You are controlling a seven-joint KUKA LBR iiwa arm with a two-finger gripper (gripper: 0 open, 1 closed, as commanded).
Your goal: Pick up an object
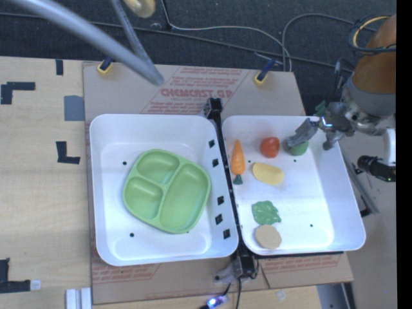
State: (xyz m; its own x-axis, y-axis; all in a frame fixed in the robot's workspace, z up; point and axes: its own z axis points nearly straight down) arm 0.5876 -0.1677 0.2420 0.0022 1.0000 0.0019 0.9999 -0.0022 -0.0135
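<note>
The right bin point(335, 198) holds several toy foods: an orange carrot point(237, 158), a red tomato point(270, 147), a yellow piece point(267, 173), a green leafy piece point(264, 212), a tan round piece point(268, 237) and a small green round piece point(298, 150). My gripper point(314, 139) hangs over the bin's far right corner, open, its fingers spread. The left finger point(300, 136) lies just over the small green piece, partly covering it. Nothing sits between the fingers.
A green divided plate point(168, 190) lies in the left bin point(106, 172). A black divider point(222, 172) runs between the bins. Grey poles point(96, 34) cross the upper left. Cables trail behind the bench.
</note>
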